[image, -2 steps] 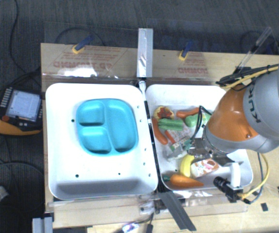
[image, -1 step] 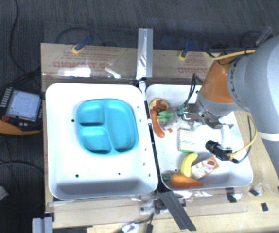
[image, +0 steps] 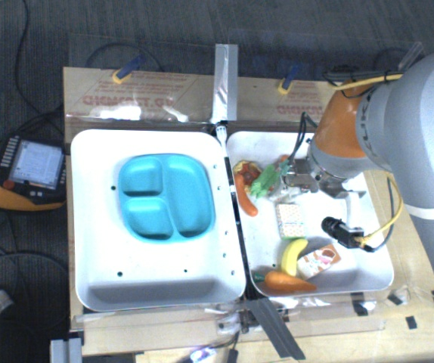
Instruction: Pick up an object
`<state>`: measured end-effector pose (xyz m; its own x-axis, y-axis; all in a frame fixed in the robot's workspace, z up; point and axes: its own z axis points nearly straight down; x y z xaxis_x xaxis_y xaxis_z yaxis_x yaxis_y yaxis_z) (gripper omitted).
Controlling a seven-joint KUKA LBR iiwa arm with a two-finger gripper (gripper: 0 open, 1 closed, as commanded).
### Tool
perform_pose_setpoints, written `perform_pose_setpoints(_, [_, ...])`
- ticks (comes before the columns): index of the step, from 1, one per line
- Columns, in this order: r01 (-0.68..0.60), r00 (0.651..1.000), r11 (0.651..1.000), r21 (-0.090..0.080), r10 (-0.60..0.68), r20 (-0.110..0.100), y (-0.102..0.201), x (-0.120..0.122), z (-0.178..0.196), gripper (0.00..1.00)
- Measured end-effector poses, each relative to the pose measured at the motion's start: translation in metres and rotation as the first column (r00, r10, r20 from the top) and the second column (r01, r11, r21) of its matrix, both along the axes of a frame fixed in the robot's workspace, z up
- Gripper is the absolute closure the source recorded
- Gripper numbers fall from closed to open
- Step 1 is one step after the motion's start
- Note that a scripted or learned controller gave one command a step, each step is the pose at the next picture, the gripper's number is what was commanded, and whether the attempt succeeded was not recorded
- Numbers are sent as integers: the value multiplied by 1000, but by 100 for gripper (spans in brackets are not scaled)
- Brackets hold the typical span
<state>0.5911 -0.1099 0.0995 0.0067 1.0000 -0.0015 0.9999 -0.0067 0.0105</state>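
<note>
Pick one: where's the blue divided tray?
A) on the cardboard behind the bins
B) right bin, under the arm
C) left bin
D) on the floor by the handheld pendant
C: the blue divided tray lies flat in the left bin, while the banana and carrot sit in the right bin.

One fixed camera looks down slantwise on both white bins (image: 85, 225) from above.

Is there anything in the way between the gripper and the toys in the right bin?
Nothing visible. The gripper is already down among the green toy and red toy at the right bin's upper left; the banana and carrot lie apart, nearer the front.
</note>
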Motion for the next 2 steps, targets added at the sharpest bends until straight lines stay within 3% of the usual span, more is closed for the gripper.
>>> perform_pose_setpoints(1, [47, 999, 999, 1, -47, -14, 37, -55, 87, 100])
perform_pose_setpoints(2, [130, 991, 992, -1, -130, -13, 52, -48, 138, 100])
